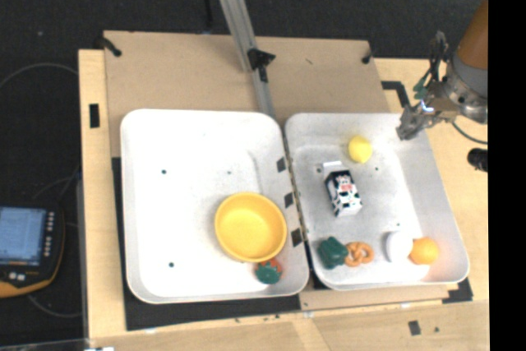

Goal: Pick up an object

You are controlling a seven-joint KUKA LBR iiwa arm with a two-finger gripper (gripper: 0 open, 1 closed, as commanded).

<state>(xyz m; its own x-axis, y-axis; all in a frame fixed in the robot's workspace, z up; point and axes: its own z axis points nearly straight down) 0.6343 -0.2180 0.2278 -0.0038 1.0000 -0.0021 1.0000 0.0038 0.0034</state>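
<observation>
The right bin (427,177) holds a yellow ball (359,149), a small black-and-white toy (343,193), a dark green piece (331,252), an orange pretzel-shaped piece (359,253), a white object (398,247) and an orange ball (424,251). In the left bin (164,152) sit a yellow bowl (250,226) and a small green and orange object (269,271) at its front edge. My gripper (409,126) hangs over the right bin's back right corner, apart from every object, with nothing seen in it.
A grey metal pole (234,12) slants up from the back of the bins. A handheld pendant (29,247) lies at the far left, off the bench. Brown board (205,78) lies behind the bins.
</observation>
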